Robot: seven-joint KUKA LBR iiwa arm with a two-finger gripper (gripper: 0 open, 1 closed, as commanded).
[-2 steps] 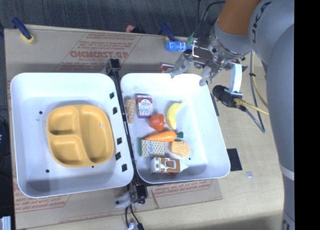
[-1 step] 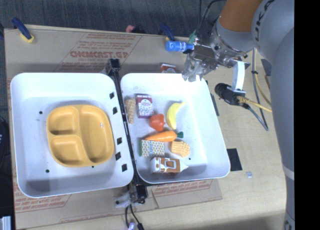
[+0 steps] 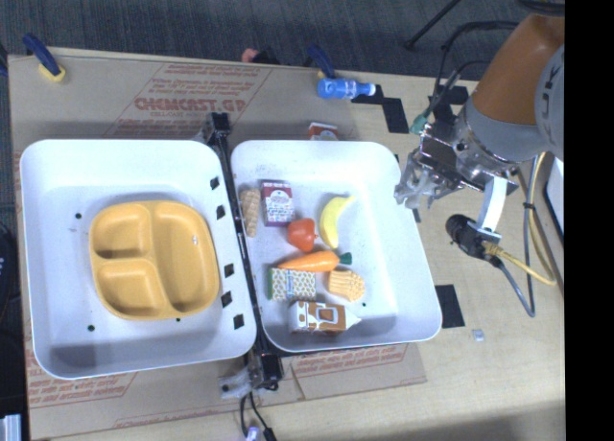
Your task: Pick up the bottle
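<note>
Two white bins [image 3: 38,238] side by side, yellow divided tray [image 3: 153,259] in left one, toy food in right. Gripper [image 3: 414,190] over right bin's right rim; grip state impossible to tell. Blue bottle [image 3: 343,89] lay outside, on bench beyond right bin's far edge.

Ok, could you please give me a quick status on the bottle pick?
Hand at right bin's right rim, holding nothing. Blue bottle lying outside, behind the bins. Nothing blocking it.

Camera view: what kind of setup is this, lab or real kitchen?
Most likely a robot lab bench for pick tests, not a kitchen. Two white bins sit clamped on cardboard sheeting, the right one holds toy food like a plastic carrot, and cables trail from the arm's tool.
</note>
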